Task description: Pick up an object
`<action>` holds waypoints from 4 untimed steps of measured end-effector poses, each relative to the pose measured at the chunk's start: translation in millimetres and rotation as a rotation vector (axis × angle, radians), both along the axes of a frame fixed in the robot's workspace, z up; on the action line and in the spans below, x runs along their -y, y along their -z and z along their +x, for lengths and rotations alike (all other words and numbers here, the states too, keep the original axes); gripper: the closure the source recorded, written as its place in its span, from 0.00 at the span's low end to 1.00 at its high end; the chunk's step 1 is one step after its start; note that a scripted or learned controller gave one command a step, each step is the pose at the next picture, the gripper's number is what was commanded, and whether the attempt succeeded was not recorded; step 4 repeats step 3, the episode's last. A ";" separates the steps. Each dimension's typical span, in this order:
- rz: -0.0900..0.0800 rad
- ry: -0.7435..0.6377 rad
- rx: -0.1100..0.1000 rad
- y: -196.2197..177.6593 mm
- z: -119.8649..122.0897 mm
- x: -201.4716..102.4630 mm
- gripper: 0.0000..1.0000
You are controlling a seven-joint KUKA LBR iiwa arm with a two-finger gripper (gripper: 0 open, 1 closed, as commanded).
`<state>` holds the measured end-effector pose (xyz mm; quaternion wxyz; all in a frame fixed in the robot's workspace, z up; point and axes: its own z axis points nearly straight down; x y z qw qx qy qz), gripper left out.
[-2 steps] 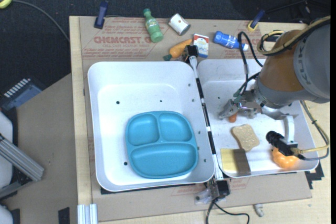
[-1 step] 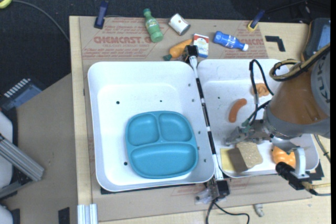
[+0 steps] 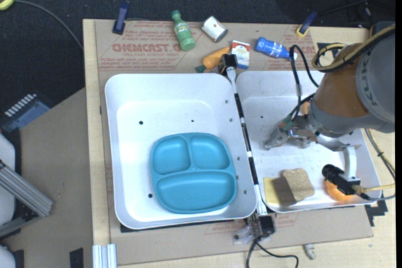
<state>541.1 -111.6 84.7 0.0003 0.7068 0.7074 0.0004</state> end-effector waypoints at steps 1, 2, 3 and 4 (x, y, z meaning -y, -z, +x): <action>-0.001 0.001 0.001 0.1 23.8 4.1 0.00; -0.002 0.001 0.003 -9.9 24.2 4.1 1.00; 0.001 -0.001 0.003 -125.3 14.5 -62.2 1.00; 0.001 -0.001 0.003 -125.3 14.5 -62.2 1.00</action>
